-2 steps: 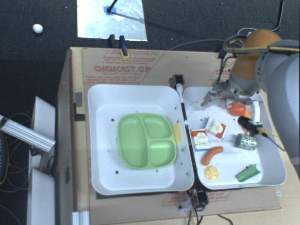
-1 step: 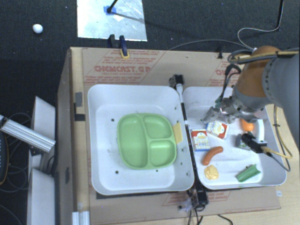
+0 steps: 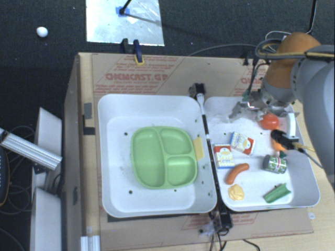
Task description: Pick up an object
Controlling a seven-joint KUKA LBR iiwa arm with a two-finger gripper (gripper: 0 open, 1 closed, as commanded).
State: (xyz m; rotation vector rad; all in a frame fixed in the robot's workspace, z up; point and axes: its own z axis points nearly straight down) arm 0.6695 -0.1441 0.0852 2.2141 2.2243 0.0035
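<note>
A: Item one, the landmark?

B: Green three-compartment plastic plate [image 3: 162,157], lying flat in the left white shallow bin [image 3: 112,140].

A: Right of the plate?

B: The right white shallow bin [image 3: 309,190], holding: two small white cartons with red and yellow print [image 3: 242,143] [image 3: 223,156], just beside each other; an orange sausage-shaped toy [image 3: 236,173] below them; a yellow lumpy piece [image 3: 236,193] lower still; a green can [image 3: 275,163] and a flat green strip [image 3: 276,193] farther right; a red-orange round tomato-like toy [image 3: 270,122] up and right of the cartons.

A: The arm?

B: Grey arm with orange band [image 3: 293,61], entering from the right. Its tool [image 3: 246,109] hangs at the right bin's upper part, just left of the red toy. Whether it is spread or closed, I cannot tell; nothing is seen held.
</note>
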